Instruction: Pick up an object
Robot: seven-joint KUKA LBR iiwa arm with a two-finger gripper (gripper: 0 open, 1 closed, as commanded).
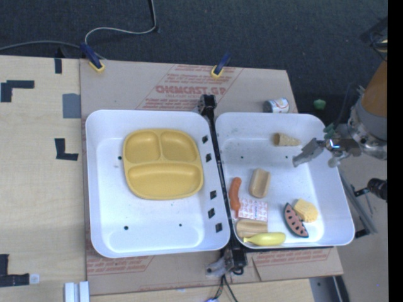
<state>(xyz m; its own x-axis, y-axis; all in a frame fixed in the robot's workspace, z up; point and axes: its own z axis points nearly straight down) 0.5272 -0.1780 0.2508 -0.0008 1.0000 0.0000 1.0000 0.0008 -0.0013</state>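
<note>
The right bin [327,187] holds several toy foods. A tan wedge [286,139] lies at the back and a bread roll [259,182] in the middle. An orange sausage [235,194] sits by the left wall, with a pink checkered wafer [253,207] beside it. A tan bun [250,226] and a yellow banana [264,238] lie at the front. At the front right are a watermelon slice [295,220] and a yellow piece [306,210]. My gripper [318,156] hangs open over the bin's right side, right of the roll and wedge, nothing between its fingers.
The left bin [107,219] carries a yellow divided plate [164,163]. A black divider with clips [213,168] runs between the bins. A small can [277,106] stands behind the right bin. Cardboard lies under both bins.
</note>
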